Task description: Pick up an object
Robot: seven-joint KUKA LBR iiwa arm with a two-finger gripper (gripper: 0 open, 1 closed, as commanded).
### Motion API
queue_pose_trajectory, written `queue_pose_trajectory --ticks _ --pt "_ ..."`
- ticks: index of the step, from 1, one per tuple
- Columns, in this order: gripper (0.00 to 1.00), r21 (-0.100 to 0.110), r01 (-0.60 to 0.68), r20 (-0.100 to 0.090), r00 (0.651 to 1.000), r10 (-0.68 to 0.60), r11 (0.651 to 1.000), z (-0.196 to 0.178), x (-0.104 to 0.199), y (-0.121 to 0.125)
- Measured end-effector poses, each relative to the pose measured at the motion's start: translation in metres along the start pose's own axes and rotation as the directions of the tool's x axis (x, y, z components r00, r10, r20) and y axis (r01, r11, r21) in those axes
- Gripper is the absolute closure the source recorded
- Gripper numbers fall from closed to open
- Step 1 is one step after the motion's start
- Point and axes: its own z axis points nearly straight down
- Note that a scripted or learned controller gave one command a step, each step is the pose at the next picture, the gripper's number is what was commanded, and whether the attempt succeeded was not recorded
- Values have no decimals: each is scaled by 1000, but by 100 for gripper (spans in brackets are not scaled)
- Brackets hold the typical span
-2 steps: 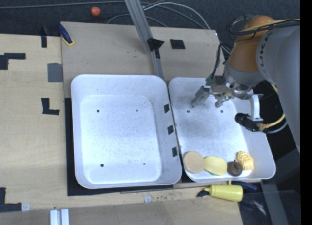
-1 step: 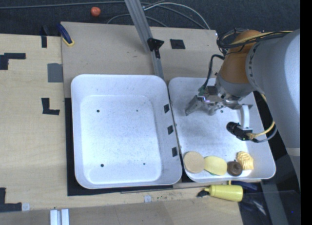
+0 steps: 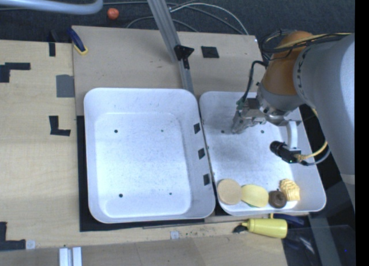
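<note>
Table (image 3: pixel 34 143), right bin (image 3: pixel 242 155): pincer (image 3: pixel 241 122), grip unclear, at twelve o'clock; biscuits (image 3: pixel 242 193) at six. Risk: closing on nothing there.

Bins (image 3: pixel 144 100) white, speckled, probably plastic; bench (image 3: pixel 34 143) pale matt wood; pole (image 3: pixel 167 28) dull metal.

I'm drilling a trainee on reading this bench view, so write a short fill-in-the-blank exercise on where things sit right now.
1. The small items, among them the tan disc and the yellow piece, lie in the ____ bin as the camera sees it.
2. They cluster along that bin's ____ edge.
3. The claw hangs over the right bin, apart from the ____ disc.
4. The yellow tool lies ____ the bins, on the bench.

Missing words: right; near; tan; outside
</note>
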Motion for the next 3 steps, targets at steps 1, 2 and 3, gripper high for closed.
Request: queue_pose_trajectory --ticks 1,2,3 --pt "100 -4 -1 0 1000 1 1000 -54 -7 -7" --pt "100 -5 0 0 1000 0 1000 -116 -3 -7" --pt "100 -2 -1 0 1000 1 1000 -137 -3 -6"
